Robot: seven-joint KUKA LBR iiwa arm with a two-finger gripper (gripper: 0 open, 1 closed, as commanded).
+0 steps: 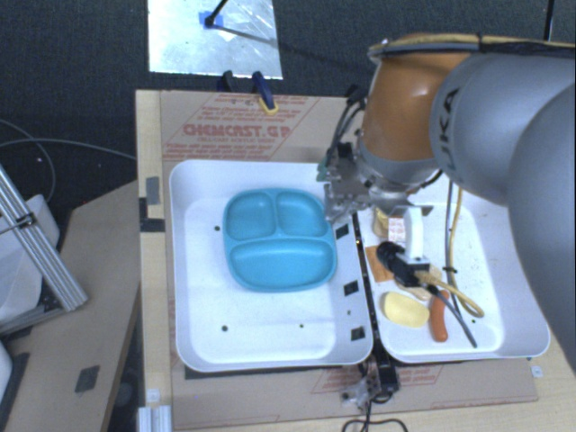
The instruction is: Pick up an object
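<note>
Blue plastic divided plate (277, 252) in the left bin (198, 331) looks stiff, light, slick, best pinched at its raised rim, while the gripper (342, 192) hangs by the bins' shared wall, state can't be judged, right bin (513, 331) clutter beyond.

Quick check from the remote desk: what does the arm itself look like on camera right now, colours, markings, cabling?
The arm is bulky, rounded and smooth grey, with a wide glossy orange band above the wrist. Part of dark KUKA lettering shows on the grey shell beside the band. Thin dark cables run down the wrist's side to a darker metallic end effector.
</note>
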